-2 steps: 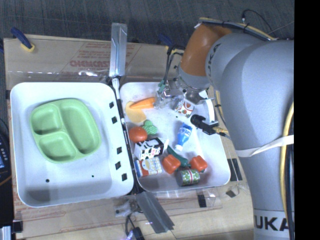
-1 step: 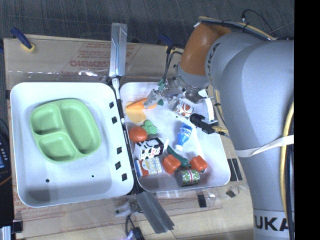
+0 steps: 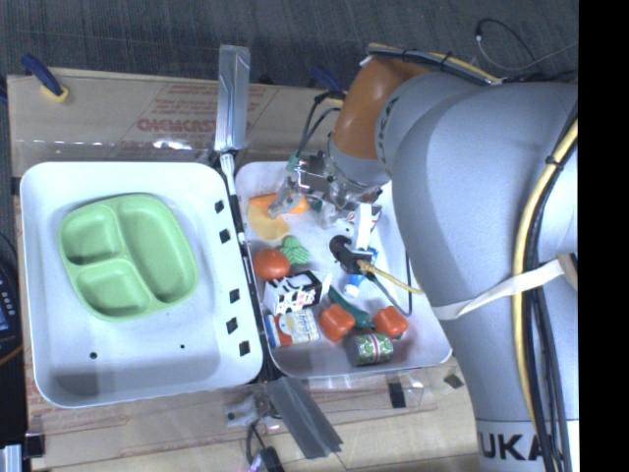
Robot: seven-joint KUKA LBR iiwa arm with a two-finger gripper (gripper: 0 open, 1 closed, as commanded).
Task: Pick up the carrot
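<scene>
Camera view: found the gripper [image 3: 313,193] down at the far end of the right bin [image 3: 313,236], under the orange-banded wrist, with the grey arm crossing in from the right. Could not tell how wide it stood, nor make out anything caught in it. Saw a yellow-orange piece [image 3: 263,216] just beside it on the left, possibly touching. Took the carrot [image 3: 272,264] to be the orange-red body with a green tuft, lying on the bin floor nearer the camera, close to the bin's left wall, just above a black-and-white patterned toy [image 3: 295,291] and apart from the gripper. Noted more small red and green toys crowded along the near end. Noted a green divided plate [image 3: 128,254] in the left bin [image 3: 118,362]. Judged the task not yet done: carrot down among the clutter, ungrasped; left to do were shifting over it, closing on it and lifting.
</scene>
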